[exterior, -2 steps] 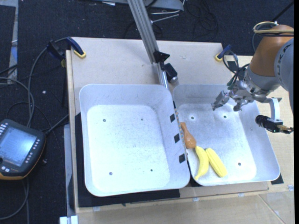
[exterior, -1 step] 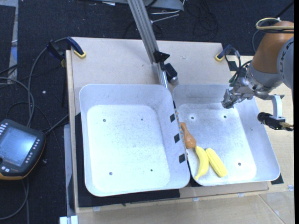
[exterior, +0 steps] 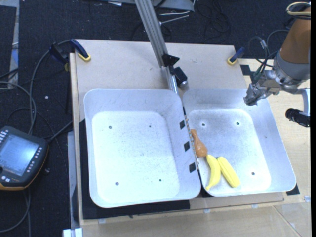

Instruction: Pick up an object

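**Bench Inspection: Gripper Above Right Bin's Far Corner, Objects Lying Loose**

The gripper [exterior: 252,97] hangs over the far right corner of the right bin [exterior: 256,132], carried on a grey wrist with an orange band above it. The tip appears as a dark, compact metal cluster; whether the jaws stand wide or narrow cannot be told from this angle. Nothing is seen between them.

Both bins are shallow white trays with rounded corners and raised rims, their floors matt and finely speckled with dark marks. They sit side by side, rims touching along the middle.

Well apart from the jaws, toward the near left of the right bin, lie three items. A yellow banana [exterior: 213,172], curved and smooth, rests beside a shorter yellow ridged piece [exterior: 229,172], blunt-ended; the two touch or nearly touch. Just beyond them, closer to the jaws but still distant, lies a small orange-brown pear-shaped object [exterior: 199,144] with a narrow neck, against the bin's left wall.

The left bin [exterior: 133,152] lies farther still, across the shared rims.

The bench [exterior: 128,68] is pale, flat board.
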`<state>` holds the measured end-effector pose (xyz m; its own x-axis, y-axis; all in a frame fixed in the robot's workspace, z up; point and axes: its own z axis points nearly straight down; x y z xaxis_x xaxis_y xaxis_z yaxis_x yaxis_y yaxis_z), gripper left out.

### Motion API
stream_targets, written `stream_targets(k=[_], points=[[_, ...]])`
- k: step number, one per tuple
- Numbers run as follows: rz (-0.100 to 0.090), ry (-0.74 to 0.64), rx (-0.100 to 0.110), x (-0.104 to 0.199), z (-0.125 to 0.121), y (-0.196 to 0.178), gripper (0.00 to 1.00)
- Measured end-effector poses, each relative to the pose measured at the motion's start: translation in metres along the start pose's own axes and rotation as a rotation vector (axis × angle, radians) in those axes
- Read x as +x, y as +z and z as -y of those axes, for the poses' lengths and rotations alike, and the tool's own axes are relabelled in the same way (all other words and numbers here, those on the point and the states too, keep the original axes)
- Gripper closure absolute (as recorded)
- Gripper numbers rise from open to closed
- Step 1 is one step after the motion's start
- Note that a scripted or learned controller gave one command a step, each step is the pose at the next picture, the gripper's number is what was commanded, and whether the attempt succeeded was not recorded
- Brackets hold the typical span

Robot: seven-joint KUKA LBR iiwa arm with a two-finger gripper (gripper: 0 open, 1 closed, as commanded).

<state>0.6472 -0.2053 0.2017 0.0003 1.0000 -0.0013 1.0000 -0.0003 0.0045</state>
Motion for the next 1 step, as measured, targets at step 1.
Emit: stream_targets(k=[1], points=[[0.0,0.0,0.001,-0.0002,-0.0008,-0.0382,1.0]])
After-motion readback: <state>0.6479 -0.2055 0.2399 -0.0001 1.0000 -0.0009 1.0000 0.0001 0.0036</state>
